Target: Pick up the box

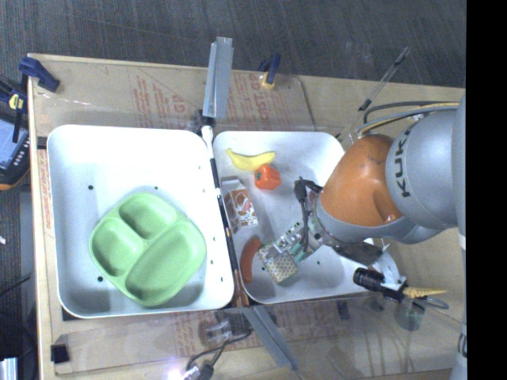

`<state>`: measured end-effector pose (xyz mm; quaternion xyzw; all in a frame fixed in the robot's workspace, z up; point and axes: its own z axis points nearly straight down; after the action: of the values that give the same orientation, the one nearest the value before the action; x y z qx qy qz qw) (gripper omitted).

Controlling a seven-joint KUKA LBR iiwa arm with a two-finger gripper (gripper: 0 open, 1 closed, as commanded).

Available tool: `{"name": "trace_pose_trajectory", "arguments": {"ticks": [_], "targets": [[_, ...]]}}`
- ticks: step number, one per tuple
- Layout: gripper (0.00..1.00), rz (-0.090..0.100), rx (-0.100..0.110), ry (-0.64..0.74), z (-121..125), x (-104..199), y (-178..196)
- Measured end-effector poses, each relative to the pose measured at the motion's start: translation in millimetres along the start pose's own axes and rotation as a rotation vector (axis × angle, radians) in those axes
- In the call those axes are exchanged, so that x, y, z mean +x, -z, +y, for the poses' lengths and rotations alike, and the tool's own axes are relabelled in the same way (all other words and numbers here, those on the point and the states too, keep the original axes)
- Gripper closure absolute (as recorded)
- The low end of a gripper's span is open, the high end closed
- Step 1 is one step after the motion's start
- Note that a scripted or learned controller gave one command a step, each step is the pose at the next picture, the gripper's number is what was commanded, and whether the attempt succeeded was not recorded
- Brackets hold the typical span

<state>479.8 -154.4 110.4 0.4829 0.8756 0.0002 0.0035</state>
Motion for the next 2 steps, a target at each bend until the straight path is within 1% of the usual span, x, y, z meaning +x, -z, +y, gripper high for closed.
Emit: {"name": "trace_pose_trajectory", "arguments": {"ticks": [1, 2], "targets": [[1.00, 0.005, 0.002, 0.436, 21.8, 37.3, 116.5], [0.00, 0.004, 0.002, 0.436, 21.5, 37.1, 116.4]]}}
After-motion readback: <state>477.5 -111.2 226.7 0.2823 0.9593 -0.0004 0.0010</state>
